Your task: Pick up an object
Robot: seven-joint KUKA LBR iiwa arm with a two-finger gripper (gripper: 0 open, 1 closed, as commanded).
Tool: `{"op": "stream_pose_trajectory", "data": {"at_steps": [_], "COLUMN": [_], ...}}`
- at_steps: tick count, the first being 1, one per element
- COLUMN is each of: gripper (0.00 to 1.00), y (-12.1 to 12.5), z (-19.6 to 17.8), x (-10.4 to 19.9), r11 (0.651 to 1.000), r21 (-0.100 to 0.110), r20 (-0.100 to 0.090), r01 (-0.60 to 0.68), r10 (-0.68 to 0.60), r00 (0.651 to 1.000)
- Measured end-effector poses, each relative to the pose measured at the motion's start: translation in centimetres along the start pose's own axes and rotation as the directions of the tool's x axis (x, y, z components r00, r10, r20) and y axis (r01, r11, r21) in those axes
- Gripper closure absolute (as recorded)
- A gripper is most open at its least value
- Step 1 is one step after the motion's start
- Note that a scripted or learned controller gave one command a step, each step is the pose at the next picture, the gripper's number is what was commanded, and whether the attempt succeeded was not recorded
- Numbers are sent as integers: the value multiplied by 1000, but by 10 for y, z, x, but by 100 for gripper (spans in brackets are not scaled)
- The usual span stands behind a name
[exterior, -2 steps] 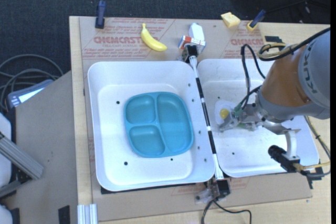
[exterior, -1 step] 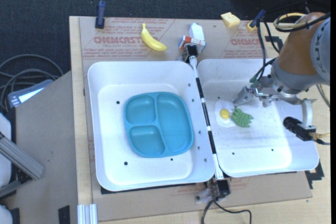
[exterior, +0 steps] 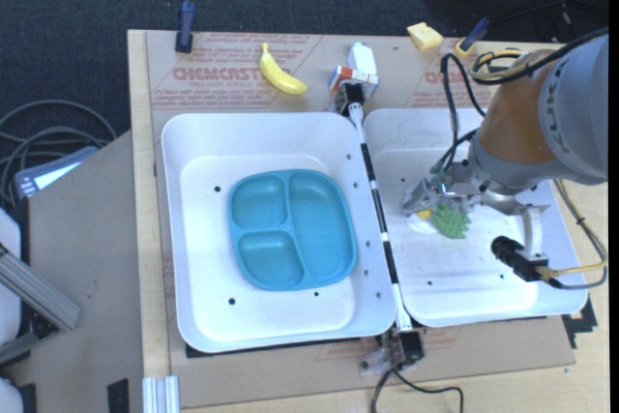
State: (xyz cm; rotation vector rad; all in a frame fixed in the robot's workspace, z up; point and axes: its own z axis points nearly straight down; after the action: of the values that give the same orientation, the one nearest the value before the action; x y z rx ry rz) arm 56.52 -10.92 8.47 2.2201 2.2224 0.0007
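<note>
I see the desk [exterior: 242,63] filling most of the frame, with two white bins side by side on it. The left bin [exterior: 193,169] sits in the middle of the frame and the right bin [exterior: 464,290] sits at the right. Their inner edges touch along a dark strip. One blue tray [exterior: 290,229] with three parts lies in the middle of the left bin, with white floor open all around it. The lower half of the right bin is open floor too.

The big grey arm [exterior: 542,116] comes in from the right edge and hangs over the right bin. My gripper [exterior: 435,196] is low, right at one small green thing [exterior: 451,222] near the middle of that bin. I cannot tell how wide the gripper is.

Along the top edge of the desk lie one yellow banana [exterior: 279,74] and one yellow block [exterior: 424,36].
</note>
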Motion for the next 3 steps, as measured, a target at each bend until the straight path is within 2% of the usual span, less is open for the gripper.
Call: {"op": "stream_pose_trajectory", "data": {"at_steps": [1,2,3], "gripper": [0,100,0], "y": [-13,-12,-12], "z": [0,-10,-10], "x": [4,4,4], "r11": [1000,1000,1000], "r21": [2,-1,0], "r20": [-1,0,0], "r01": [-2,-3,-3], "r10": [2,3,3], "r00": [1000,1000,1000]}}
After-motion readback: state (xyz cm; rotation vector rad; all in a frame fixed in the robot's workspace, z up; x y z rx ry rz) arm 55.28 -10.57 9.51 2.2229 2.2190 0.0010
